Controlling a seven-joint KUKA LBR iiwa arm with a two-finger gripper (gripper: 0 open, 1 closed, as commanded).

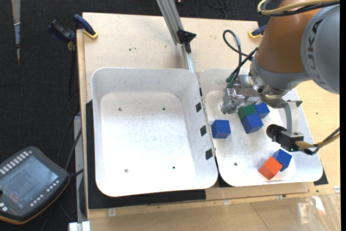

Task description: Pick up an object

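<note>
Grey metal fingers of the gripper (233,105) hang low over the right bin (311,173), just beside a cluster of blocks, but from this slant I cannot tell whether they are spread or closed, and no block is seen between them. Touching that cluster's near side are a green block (248,111) and two blue ones, one blue block (252,123) below the green and another (263,110) to its right. A lone blue block (220,129) lies near the bin's left wall. Toward the front corner an orange block (270,168) touches a further blue block (283,158). The arm (294,46) shows part of the letters "KUKA" on its grey shell. The left bin (108,81) sits alongside. A handheld pendant (27,184) lies off the bench; its screen is unreadable.
</note>
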